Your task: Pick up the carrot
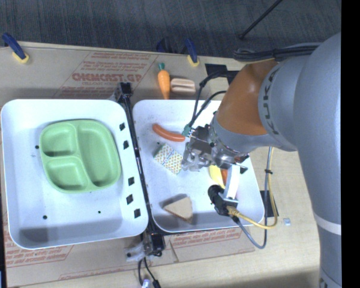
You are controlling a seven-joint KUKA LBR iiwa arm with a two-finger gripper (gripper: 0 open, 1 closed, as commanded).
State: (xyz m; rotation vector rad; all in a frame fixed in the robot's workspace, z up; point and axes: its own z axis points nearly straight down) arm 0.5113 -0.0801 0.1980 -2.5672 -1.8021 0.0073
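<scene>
The carrot (pixel 162 83), orange with a green top, lies on the cardboard bench just beyond the far rim of the right bin (pixel 252 218). My gripper (pixel 194 153) hangs low inside that bin near its middle, well short of the carrot. It sits over a patterned square piece (pixel 168 159) and just in front of an orange-red sausage (pixel 168 132). The wrist and grey arm hide the bin's right part. Nothing shows between the fingers.
A tan and pink block (pixel 182 86) lies beside the carrot. A bread wedge (pixel 179 207) rests at the right bin's near edge, and a yellow item (pixel 216 173) peeks from under the wrist. The left bin (pixel 15 179) holds a green divided plate (pixel 79 155).
</scene>
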